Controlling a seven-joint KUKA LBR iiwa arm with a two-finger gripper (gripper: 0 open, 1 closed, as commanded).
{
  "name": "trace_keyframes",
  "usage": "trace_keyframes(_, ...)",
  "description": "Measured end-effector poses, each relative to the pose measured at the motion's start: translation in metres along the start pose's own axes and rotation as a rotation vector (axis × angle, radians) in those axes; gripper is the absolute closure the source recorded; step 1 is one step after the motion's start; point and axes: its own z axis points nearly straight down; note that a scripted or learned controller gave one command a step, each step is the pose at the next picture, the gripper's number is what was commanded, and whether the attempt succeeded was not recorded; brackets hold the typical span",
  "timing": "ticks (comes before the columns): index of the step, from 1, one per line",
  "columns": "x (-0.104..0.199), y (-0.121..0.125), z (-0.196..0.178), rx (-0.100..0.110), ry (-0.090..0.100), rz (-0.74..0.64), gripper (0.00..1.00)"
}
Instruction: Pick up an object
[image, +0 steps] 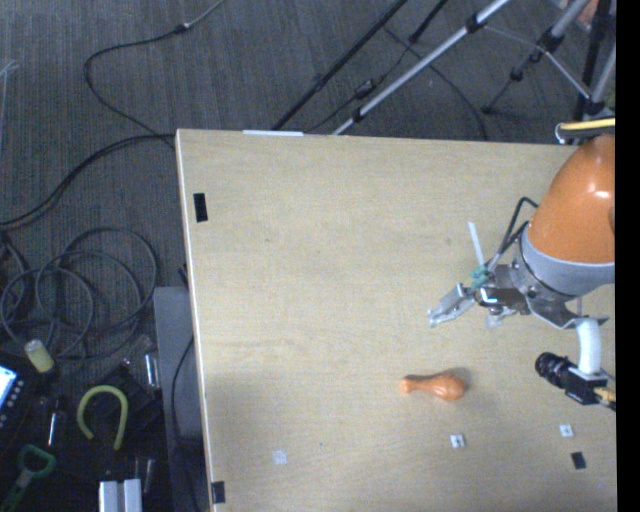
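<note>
An orange, gourd-shaped object (435, 386) lies on its side on the tan bench top (320, 260), low and right of centre, its narrow end pointing left. My gripper (447, 308) hangs above and slightly right of it, pointing left, well apart from the object. Its fingers stand a little apart, open, with nothing between them. The grey arm with its orange band (580, 205) comes in from the right edge.
Small white tags (457, 440) (566, 431) and black marks (200, 207) (577, 460) dot the bench. A black fitting (562, 374) hangs under the arm at the right. Cables (90, 280) and tools lie on the floor to the left; tripod legs (430, 55) stand behind.
</note>
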Motion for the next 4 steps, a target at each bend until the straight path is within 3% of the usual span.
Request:
trace_keyframes(1, -0.045, 0.067, 0.135, 0.000, -0.001, -0.026, 0.00)
trace_keyframes(2, 0.009, 0.122, 0.134, -0.002, 0.000, -0.106, 0.00)
trace_keyframes(3, 0.011, 0.122, 0.126, 0.000, 0.003, -0.106, 1.00)
trace_keyframes(4, 0.010, 0.122, 0.126, 0.000, 0.003, -0.106, 0.00)
